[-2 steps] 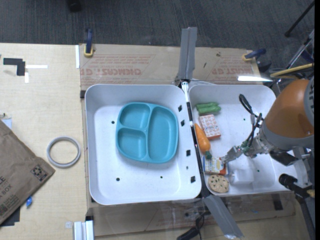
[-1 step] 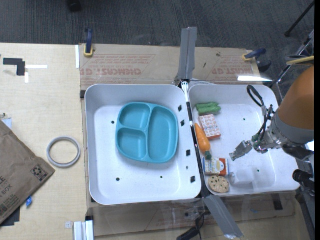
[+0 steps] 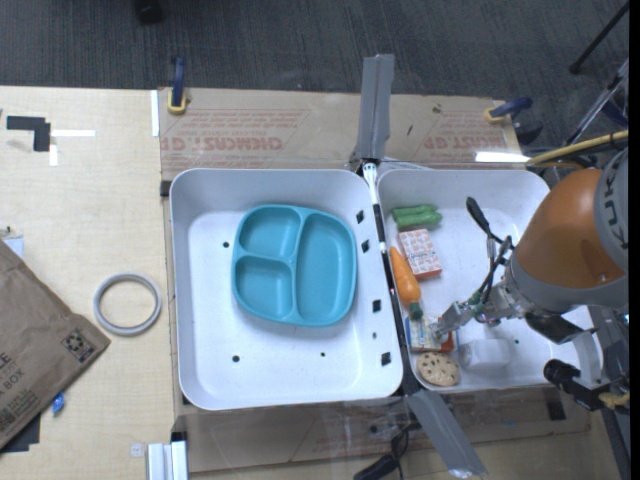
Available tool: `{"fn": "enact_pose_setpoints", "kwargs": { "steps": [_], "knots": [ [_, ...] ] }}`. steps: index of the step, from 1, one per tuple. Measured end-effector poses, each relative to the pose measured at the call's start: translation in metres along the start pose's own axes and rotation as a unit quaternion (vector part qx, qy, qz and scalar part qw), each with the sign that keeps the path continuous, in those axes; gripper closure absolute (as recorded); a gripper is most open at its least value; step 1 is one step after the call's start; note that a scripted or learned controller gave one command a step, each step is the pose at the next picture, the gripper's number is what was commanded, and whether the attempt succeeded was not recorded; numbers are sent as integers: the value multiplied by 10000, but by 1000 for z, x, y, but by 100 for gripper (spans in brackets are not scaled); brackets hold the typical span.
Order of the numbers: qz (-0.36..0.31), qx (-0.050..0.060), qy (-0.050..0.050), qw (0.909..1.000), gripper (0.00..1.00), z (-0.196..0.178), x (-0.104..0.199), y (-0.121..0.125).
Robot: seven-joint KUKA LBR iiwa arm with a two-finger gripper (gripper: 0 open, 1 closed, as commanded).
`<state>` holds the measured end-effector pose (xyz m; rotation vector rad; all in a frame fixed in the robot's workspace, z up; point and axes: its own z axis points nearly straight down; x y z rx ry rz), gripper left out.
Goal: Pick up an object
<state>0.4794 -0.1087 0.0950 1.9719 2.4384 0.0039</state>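
Candidate objects for picking are lying along the left wall of the right shallow white bin (image 3: 520,183): a green cucumber-shaped toy (image 3: 416,214) at the far end, a small red-and-white patterned box (image 3: 420,252) just nearer, an orange carrot-shaped toy (image 3: 404,275) leaning along the wall, a small printed packet (image 3: 424,332) and, at the near corner, a round brown cookie (image 3: 437,369). The two-finger gripper (image 3: 452,318) is hovering low just beside the packet; whether its fingers are released, clenched or grasping anything cannot be told, as the tip is too small and cluttered. The grey arm with the orange band (image 3: 572,233) is reaching in from the right. The left shallow white bin (image 3: 195,298) is holding a teal three-compartment plastic plate (image 3: 296,264). On the bench, a grey tape ring (image 3: 127,302) is lying well apart from a brown cardboard box (image 3: 35,343).
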Motion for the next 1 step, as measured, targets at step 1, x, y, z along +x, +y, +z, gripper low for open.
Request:
{"fn": "enact_pose_setpoints", "kwargs": {
  "steps": [1],
  "knots": [
    [8, -4, 17, 10000, 100, -9, 1, 1]
  ]
}}
